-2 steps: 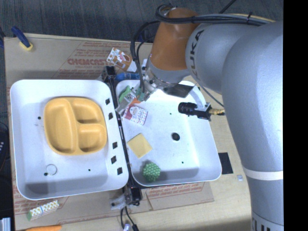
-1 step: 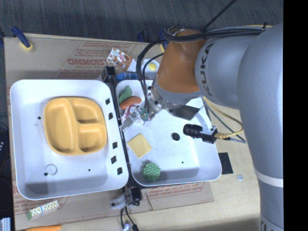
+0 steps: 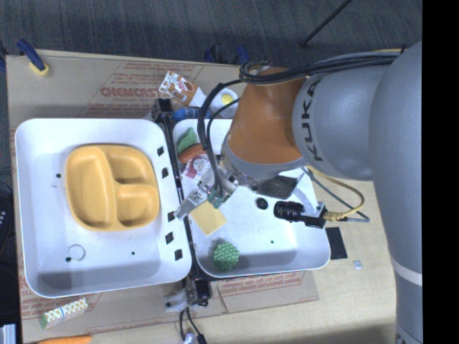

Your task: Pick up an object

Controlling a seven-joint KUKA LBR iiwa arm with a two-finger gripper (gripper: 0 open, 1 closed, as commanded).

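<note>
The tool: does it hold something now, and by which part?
It cannot be told. The tool is low in the right bin, just above a yellow sponge.

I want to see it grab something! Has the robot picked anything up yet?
Not yet. The arm has reached into the right bin, and its gripper is low by the yellow block. Nothing shows between its fingers. The green ball sits untouched. Grabbing and lifting are left.

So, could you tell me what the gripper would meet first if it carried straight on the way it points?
Probably the yellow block just beneath the gripper; depth is unclear from this slant.
</note>
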